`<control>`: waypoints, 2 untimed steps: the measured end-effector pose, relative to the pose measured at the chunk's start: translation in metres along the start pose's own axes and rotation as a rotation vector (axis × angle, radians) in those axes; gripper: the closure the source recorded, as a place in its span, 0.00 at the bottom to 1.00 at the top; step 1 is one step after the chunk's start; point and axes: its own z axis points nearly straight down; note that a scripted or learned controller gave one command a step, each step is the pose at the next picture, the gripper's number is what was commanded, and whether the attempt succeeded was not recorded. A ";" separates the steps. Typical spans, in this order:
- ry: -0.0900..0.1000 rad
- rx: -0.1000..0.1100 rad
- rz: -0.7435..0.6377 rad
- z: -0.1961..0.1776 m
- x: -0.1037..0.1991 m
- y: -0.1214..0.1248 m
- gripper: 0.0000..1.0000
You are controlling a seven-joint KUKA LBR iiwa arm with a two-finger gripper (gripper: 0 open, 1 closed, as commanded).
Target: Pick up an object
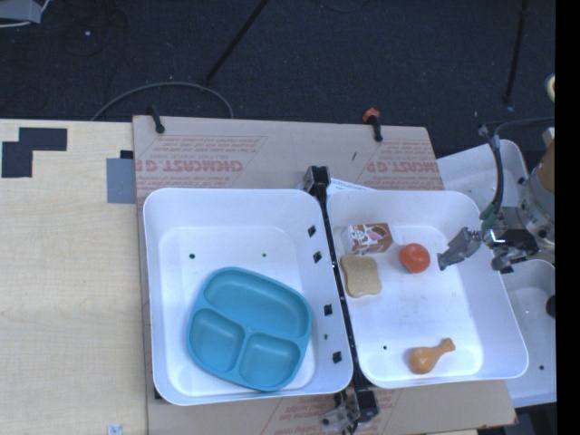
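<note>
The small round orange-red toy tomato (415, 257) lies in the right white bin (494, 352), near the two-finger gripper (478, 246), whose fingers look spread and empty. It seems light, stiff, smooth; it may roll, so grasp across its middle

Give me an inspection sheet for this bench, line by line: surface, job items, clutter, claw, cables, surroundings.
Surface: two white bins side by side, left bin and right bin, on a cardboard sheet over a wooden bench.
Job's things: in the right bin, a tomato, a bread slice, a small carton and a drumstick, all lying apart except bread and carton, which are close.
Clutter: blue divided tray in the left bin.
Claw: at the right bin's right side, beside the tomato, holding nothing.
Cables: black cable by the arm; more on the floor.
Surroundings: dark carpet behind the bench.
</note>
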 end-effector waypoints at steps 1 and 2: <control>-0.002 -0.010 -0.002 -0.006 0.000 0.002 0.00; 0.000 -0.006 -0.002 0.038 -0.004 -0.001 0.00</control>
